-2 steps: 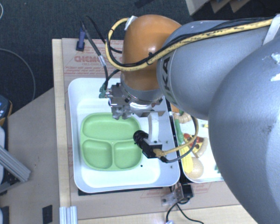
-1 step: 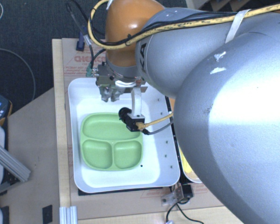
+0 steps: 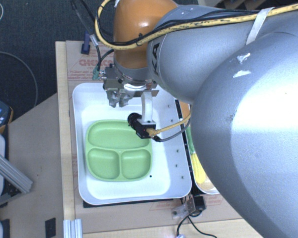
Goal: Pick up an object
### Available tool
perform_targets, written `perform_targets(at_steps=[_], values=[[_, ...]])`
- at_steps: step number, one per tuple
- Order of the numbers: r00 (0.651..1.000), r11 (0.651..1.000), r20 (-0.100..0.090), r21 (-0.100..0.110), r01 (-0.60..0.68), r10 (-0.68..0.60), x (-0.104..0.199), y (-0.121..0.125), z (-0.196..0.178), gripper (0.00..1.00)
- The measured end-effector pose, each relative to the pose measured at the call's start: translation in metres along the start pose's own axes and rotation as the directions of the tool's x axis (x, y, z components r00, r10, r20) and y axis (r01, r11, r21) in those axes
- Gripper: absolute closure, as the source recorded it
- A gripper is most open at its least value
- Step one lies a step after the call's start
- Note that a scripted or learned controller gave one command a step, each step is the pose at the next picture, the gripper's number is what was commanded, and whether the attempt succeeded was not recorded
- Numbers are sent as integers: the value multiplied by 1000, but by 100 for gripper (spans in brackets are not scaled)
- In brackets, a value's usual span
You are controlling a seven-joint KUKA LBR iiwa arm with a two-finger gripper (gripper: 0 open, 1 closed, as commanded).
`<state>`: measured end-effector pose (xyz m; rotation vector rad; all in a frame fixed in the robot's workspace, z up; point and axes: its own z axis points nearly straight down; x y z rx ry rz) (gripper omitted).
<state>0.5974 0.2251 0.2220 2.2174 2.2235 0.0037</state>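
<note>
A pale green plate (image 3: 118, 150) with three compartments lies flat in the left white bin (image 3: 161, 182), filling most of its floor. My gripper (image 3: 118, 101) hangs over the bin's far end, just beyond the plate's far rim and slightly left of the bin's middle. Nothing shows between it and the bin floor. A white bracket with a black fitting (image 3: 140, 125) and a yellow cable hangs from the wrist over the plate's far right edge.
The grey arm and its orange band (image 3: 139, 29) cover most of the right bin. A strip of something yellow (image 3: 198, 175) and a bit of orange (image 3: 186, 111) show at that bin's left side. Bare bench lies to the left.
</note>
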Motion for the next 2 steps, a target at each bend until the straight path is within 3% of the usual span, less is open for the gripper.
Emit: perform_targets(at_steps=[1, 2], values=[[1000, 1000, 1, -1, -2, 2, -2, 72, 44, 100], [1000, 1000, 0, 6, -2, 2, 0, 11, 1, 100]])
